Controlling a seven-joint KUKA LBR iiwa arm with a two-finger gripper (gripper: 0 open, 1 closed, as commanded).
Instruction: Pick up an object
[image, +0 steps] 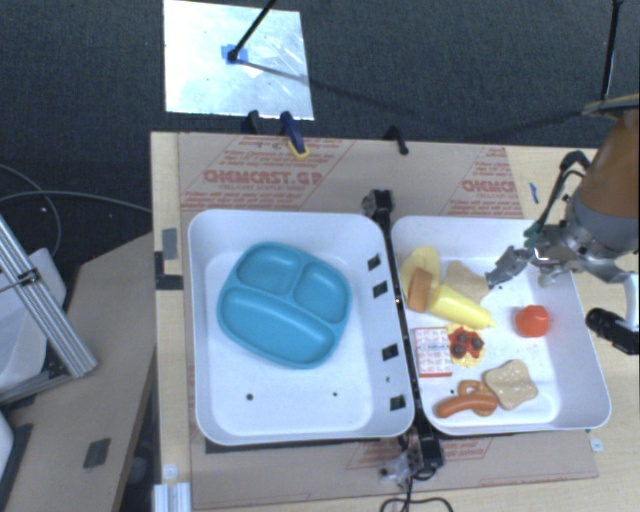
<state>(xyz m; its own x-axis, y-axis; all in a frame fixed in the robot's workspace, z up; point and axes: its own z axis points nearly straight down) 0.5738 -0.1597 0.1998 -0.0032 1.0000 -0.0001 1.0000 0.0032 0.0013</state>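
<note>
The right bin holds several toy foods: a yellow banana-like piece, an orange wedge, a pale slice, a red tomato, a bread slice, a sausage, a berry cluster and a printed card. My gripper hangs over the upper middle of this bin, just right of the pale slice and up-left of the tomato. It is open, with nothing between its fingers.
The left bin carries a blue divided plate. A black divider with clips runs between the bins. Cardboard lies under both. A shiny sheet lies at the back.
</note>
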